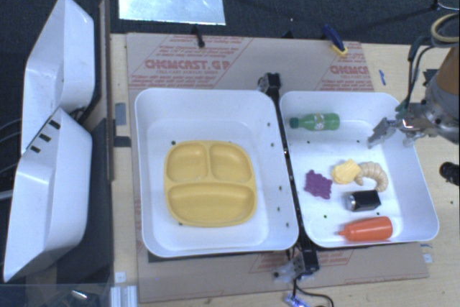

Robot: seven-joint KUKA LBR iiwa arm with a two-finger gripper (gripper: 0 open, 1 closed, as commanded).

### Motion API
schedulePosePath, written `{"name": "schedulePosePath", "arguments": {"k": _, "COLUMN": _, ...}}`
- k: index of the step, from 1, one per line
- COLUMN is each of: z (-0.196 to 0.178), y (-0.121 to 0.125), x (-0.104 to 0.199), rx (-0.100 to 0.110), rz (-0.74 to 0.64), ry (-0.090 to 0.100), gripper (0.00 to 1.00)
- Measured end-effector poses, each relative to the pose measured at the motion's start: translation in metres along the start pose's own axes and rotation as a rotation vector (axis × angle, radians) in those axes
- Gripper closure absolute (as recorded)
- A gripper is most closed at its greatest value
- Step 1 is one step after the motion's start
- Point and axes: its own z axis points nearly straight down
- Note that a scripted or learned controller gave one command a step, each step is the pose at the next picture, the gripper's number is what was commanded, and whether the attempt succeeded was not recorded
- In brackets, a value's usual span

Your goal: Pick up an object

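Hovering over the far right rim of the right bin [413, 176], the gripper [392, 130] shows its fingers spread, with nothing between them. Inside that bin lie a green bottle [315, 122] near its far wall, a purple piece [318, 185], a yellow toy [346, 172], a croissant [374, 175], a black can [364, 200] and an orange bottle [368, 229] by its near wall.
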Motion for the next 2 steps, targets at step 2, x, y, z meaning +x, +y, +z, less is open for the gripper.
{"name": "schedulePosePath", "arguments": {"k": 2, "z": -0.015, "y": 0.045, "x": 0.058, "rx": -0.001, "rz": -0.005, "ry": 0.002, "gripper": 1.0}}
